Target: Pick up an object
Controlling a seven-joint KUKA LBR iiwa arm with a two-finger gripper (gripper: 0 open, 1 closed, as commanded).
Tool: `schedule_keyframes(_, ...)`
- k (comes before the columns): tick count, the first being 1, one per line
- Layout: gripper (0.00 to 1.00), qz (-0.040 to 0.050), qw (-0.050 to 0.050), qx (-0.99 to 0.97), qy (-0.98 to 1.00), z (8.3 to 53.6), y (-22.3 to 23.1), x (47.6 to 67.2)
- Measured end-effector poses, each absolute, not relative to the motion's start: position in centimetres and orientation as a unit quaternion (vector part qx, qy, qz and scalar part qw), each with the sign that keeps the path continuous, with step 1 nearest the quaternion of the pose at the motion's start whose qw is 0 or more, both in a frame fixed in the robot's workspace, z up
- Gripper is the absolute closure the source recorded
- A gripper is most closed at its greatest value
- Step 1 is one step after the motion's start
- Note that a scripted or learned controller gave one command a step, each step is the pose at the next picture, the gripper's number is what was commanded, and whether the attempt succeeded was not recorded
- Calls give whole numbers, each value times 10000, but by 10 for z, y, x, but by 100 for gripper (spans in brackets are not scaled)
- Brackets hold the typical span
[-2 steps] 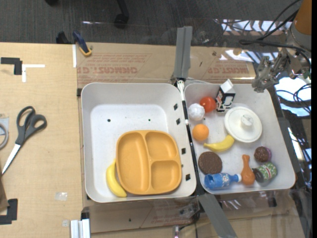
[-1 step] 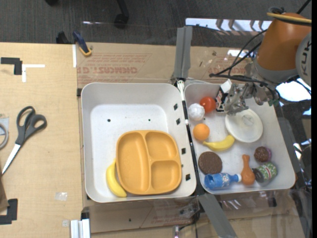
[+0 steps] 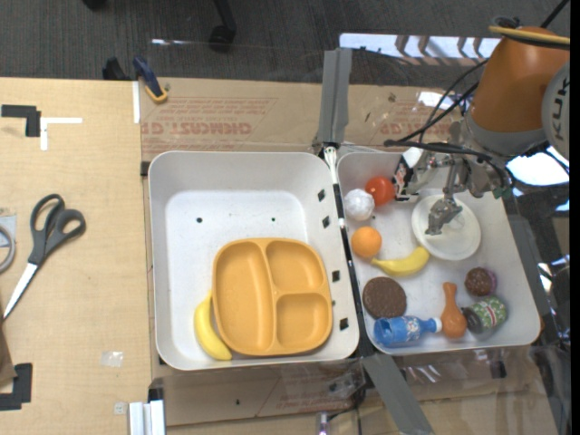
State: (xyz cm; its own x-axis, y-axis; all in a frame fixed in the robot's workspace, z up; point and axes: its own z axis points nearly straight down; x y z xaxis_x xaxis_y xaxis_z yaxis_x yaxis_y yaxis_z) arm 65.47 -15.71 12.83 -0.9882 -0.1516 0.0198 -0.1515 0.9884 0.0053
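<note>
Camera view: we see gripper (image 3: 445, 217) low over white dish (image 3: 458, 240) in right bin (image 3: 521, 329). We cannot tell finger state; too small, cluttered. Nothing visibly held. Nearest candidate, in our judgement: dish directly beneath tips. Banana (image 3: 403, 262) just left-below, long axis roughly level. Orange (image 3: 366, 242) further left.

Left-bin banana (image 3: 207, 331) half under the yellow tray (image 3: 272, 295).
</note>
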Motion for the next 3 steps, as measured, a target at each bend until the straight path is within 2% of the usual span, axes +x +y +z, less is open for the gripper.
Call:
schedule_keyframes(1, 0, -1, -19, 505, -9987, 93, -101, 601)
schedule_keyframes(2, 0, 0, -18, 409, -9992, 93, -106, 567)
schedule_keyframes(3, 0, 13, -87, -687, -9976, 96, -152, 487)
